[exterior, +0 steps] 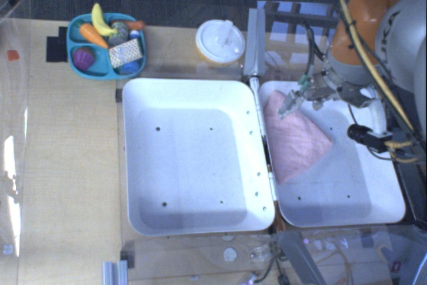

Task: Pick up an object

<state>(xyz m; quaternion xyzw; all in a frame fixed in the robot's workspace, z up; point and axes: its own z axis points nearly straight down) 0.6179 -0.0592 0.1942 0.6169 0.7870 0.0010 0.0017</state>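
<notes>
A pink cloth (pixel 295 137) lies crumpled in the right white bin (pixel 353 203), against its left wall. My gripper (pixel 293 103) hangs over the cloth's upper edge, reaching in from the right. Its tips sit close to the fabric near the bin's back left corner. From this angle I cannot make out whether anything is between them.
The left white bin (pixel 193 157) stands beside the right one. Behind it are a blue tray (pixel 105 45) with toy food and a white lidded cup (pixel 220 41). A metal frame (pixel 293 17) rises behind the right bin. The arm's cables (pixel 373 137) hang over the right bin.
</notes>
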